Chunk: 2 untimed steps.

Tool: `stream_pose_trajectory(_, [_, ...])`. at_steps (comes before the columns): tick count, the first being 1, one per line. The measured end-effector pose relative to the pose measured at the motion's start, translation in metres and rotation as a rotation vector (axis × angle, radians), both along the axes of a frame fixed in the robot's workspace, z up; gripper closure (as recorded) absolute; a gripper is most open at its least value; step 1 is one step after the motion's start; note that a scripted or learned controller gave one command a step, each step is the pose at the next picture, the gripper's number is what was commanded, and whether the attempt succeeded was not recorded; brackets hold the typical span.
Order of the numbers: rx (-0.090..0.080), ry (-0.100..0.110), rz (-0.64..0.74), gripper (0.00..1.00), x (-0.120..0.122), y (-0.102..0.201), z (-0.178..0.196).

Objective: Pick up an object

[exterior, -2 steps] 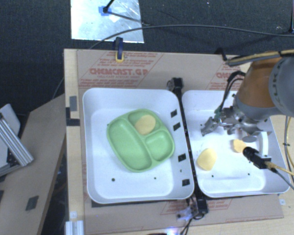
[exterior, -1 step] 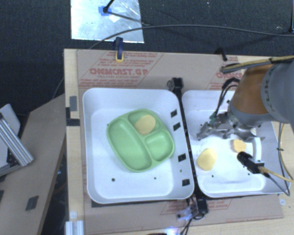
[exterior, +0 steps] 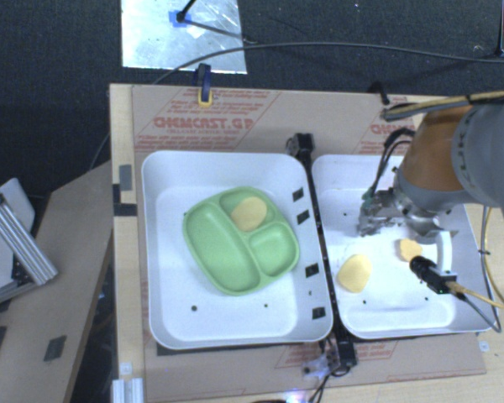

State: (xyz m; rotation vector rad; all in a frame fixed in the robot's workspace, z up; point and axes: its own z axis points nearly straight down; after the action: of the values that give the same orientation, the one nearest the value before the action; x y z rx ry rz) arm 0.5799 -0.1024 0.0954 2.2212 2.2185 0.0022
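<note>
1. Firstly, two shallow white bins are seen side by side on the bench: the left bin (exterior: 164, 250) and the right bin (exterior: 395, 313).
2. The grey arm (exterior: 479, 154) with its orange band is reached in over the right bin.
3. A green divided plate (exterior: 227, 254) is laid in the left bin.
4. The gripper (exterior: 371, 222) is lowered near the right bin's floor; its state cannot be told.
5. One yellow piece (exterior: 249, 212) is lodged in the plate's upper compartment.
6. A second yellow piece (exterior: 354, 272) is found just below the gripper.
7. A smaller yellow piece (exterior: 409, 248) is placed to its right.
</note>
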Motion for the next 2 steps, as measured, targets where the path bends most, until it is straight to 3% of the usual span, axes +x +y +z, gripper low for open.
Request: stream_pose_trajectory(2, [-0.001,-0.006,0.007,1.00,0.012,0.002,0.126])
